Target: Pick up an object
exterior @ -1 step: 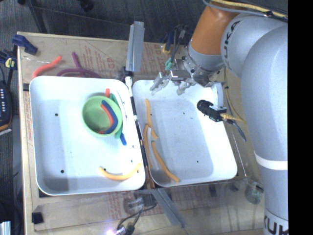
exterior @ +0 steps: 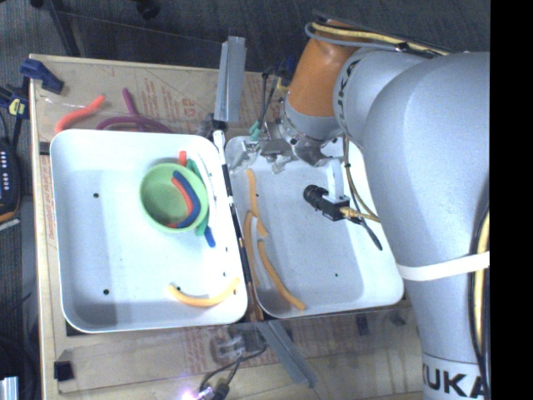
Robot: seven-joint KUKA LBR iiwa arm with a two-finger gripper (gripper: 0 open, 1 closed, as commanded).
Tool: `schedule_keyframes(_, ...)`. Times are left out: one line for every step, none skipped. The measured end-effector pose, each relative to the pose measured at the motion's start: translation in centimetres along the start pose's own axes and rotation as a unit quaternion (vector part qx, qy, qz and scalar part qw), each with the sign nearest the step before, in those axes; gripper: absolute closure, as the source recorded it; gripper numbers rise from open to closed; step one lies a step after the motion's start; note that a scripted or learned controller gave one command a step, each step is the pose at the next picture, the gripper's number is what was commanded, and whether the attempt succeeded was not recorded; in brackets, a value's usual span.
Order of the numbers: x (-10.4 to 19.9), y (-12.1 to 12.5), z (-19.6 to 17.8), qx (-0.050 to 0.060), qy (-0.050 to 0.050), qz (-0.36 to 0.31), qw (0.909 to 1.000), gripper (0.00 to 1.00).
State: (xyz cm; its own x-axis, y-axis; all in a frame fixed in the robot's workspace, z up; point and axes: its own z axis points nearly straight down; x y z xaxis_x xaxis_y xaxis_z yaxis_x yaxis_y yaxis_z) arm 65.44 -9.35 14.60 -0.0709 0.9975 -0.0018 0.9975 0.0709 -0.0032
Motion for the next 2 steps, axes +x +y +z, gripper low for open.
schedule_keyframes(-1.57,-1.67,5.18,-0.002,-0.007,-0.009,0.9999,0.0)
schedule_keyframes(-1.25,-1.61,4.23,-0.001,-0.004,-0.011,0.9999,1.0)
